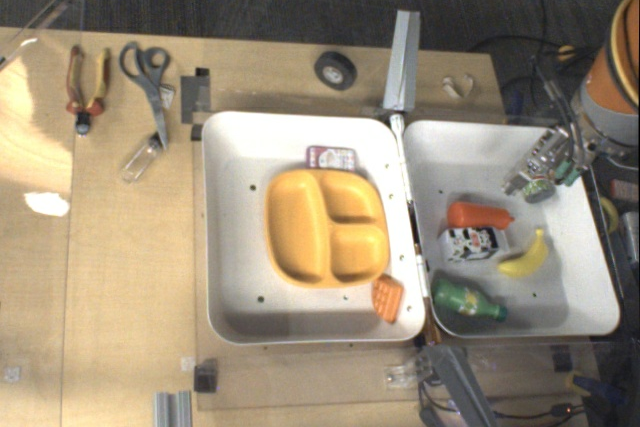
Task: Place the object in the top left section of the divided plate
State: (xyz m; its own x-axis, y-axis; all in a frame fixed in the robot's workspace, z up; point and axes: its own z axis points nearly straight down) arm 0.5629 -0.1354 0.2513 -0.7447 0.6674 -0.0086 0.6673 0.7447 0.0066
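1. On the bench's left part lie pliers [85, 87] and scissors [150, 87], and a tape roll [335, 70] sits further right.
2. Left bin [235, 215] holds a yellow divided plate [327, 226]. A small purple packet [331, 157] touches its far rim, and an orange waffle-like piece [388, 298] lies at its near right corner.
3. Right bin [590, 300] holds an orange carrot [479, 215], a black-and-white carton [471, 243], a banana [528, 255] and a green bottle [467, 301].
4. Above this bin's far right part hangs the gripper [541, 173]; I cannot tell if its fingers are apart or together.
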